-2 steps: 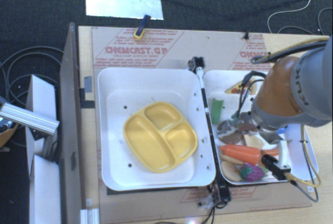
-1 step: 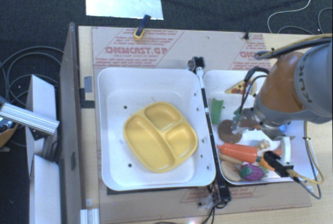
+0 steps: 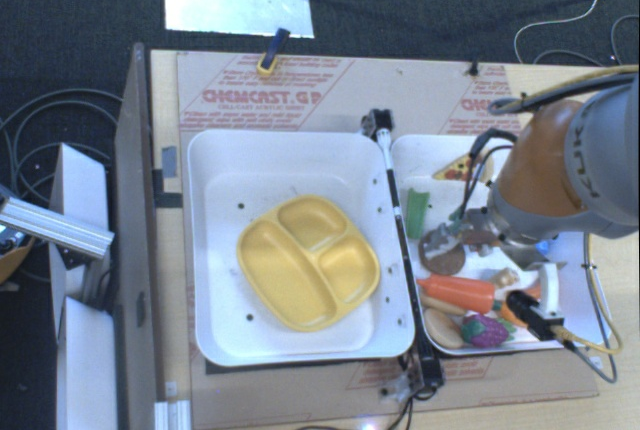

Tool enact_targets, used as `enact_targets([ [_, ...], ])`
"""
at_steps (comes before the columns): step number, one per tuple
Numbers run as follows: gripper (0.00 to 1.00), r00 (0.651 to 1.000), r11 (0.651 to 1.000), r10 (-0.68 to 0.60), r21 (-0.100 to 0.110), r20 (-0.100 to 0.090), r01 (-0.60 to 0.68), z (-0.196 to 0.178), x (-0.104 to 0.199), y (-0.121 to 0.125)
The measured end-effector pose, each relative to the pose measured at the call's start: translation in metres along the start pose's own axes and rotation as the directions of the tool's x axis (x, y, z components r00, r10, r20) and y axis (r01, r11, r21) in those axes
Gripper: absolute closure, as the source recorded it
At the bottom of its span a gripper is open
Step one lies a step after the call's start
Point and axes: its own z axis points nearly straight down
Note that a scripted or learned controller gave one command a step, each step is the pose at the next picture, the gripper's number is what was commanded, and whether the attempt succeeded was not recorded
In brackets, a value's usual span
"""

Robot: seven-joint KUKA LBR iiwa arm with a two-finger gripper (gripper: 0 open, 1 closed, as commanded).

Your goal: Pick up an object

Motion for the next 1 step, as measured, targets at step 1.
enact_targets([
  [1,0.0,1.0,1.0,-0.004,0.01,-0.004,0.004,0.0148,-0.0215,0.0612],
])
